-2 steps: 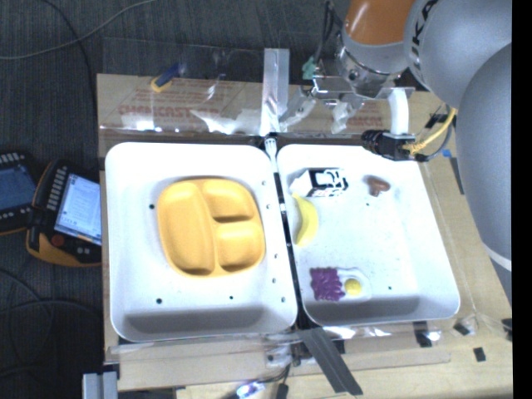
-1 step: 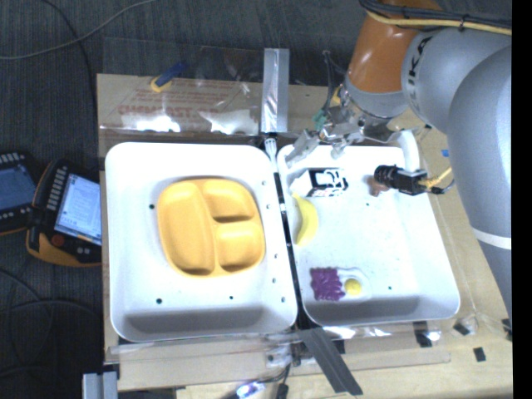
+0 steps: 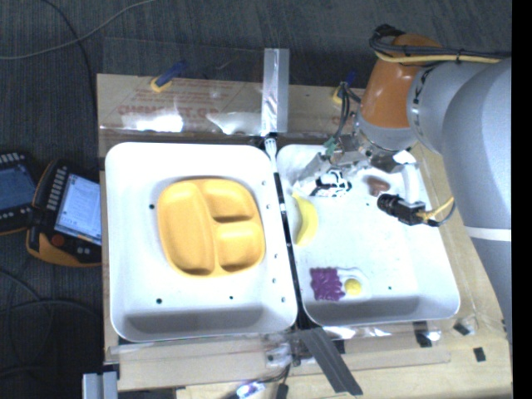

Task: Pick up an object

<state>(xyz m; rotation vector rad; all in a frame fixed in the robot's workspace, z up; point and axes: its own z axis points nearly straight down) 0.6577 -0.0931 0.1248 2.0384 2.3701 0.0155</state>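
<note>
Several small things crowd the right bin (image 3: 432, 302) — a black-and-white toy (image 3: 332, 185) at twelve o'clock, right under the end effector (image 3: 342, 155). Whether it is open or closed I cannot tell; a descent could nudge the toy against the wall.
</note>
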